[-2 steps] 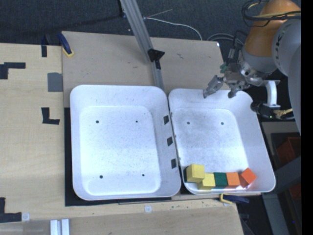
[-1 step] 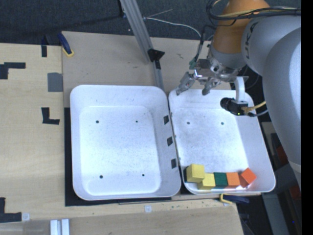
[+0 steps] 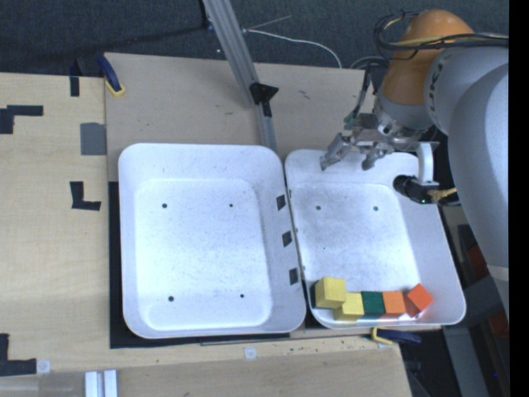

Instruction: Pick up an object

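Five blocks line the right bin's near wall; at its far rim the gripper hovers, jaws spread, holding nothing. A clean pick likely means descending squarely over one end block, clear of the wall.

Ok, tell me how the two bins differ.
The left bin has a bare floor, while the right bin has a row of coloured blocks along its near edge. The gripper hangs over the right bin's far rim, well away from the left bin. Both are shallow, white and speckled, and sit side by side.
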`<state>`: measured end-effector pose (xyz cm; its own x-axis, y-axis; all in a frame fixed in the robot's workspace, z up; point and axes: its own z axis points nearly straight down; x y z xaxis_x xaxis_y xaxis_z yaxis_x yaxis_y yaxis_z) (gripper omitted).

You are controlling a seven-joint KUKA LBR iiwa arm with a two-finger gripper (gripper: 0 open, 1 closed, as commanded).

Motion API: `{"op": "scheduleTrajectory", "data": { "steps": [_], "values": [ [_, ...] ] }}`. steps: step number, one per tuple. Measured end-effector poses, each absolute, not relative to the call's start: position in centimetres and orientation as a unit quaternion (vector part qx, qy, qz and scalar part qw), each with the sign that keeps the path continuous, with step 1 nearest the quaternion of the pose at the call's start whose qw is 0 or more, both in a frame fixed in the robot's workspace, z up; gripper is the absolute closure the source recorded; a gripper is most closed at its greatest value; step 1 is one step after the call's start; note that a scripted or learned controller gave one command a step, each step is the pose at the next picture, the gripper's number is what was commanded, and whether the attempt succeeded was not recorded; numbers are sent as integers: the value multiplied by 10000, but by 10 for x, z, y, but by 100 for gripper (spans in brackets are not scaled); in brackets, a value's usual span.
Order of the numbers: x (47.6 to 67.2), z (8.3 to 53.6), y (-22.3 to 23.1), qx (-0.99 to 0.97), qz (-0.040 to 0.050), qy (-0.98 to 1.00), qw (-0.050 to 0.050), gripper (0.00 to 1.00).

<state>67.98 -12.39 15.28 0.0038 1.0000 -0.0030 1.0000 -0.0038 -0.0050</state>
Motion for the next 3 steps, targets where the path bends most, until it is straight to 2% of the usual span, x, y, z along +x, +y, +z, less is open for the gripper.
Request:
{"op": "scheduleTrajectory", "data": {
  "steps": [1,2,3],
  "values": [
    [619,96,-150,-7082,40,-7060,38,0],
    [624,91,-101,-7054,4,-7088,19,0],
    [680,91,-116,-7068,54,-7073,75,0]
  ]
}}
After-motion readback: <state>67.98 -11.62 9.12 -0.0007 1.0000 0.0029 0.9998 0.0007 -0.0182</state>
